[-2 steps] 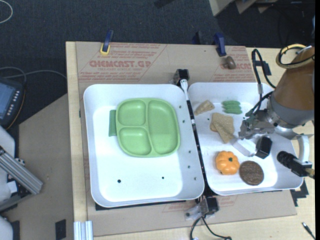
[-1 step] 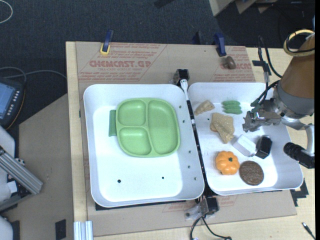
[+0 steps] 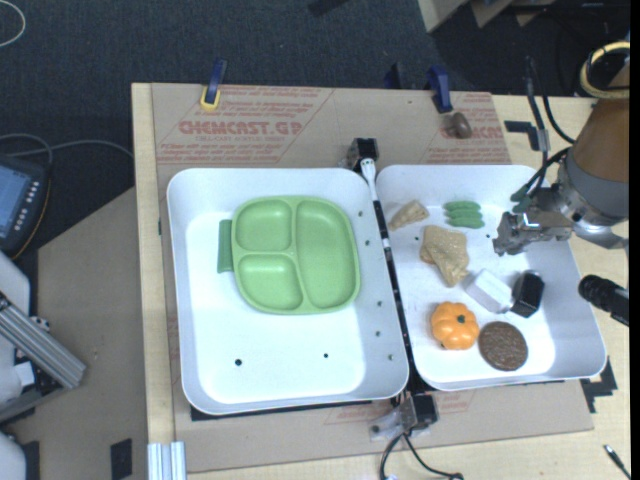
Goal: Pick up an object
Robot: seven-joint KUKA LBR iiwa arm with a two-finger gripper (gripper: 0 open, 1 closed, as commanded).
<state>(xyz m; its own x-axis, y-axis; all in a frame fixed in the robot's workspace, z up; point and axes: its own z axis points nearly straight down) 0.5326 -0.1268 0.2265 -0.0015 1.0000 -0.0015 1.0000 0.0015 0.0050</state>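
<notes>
Nearest the lens, a flat brown disc (image 3: 503, 346) with a grainy face lies in the right bin (image 3: 572, 360), touching the glossy orange pumpkin (image 3: 455, 326). Up from the pumpkin sit a lumpy tan chunk (image 3: 446, 252), a smaller tan piece (image 3: 407, 214) and a ribbed green pod (image 3: 462, 213). Just right of the pumpkin are a white block (image 3: 489, 290) and a black piece (image 3: 527, 293). The gripper (image 3: 512, 236) hangs above the white block; whether it is spread or pinched, I cannot tell. Left of the pumpkin, a smooth green divided plate (image 3: 296, 253) rests in the left bin (image 3: 200, 328).
</notes>
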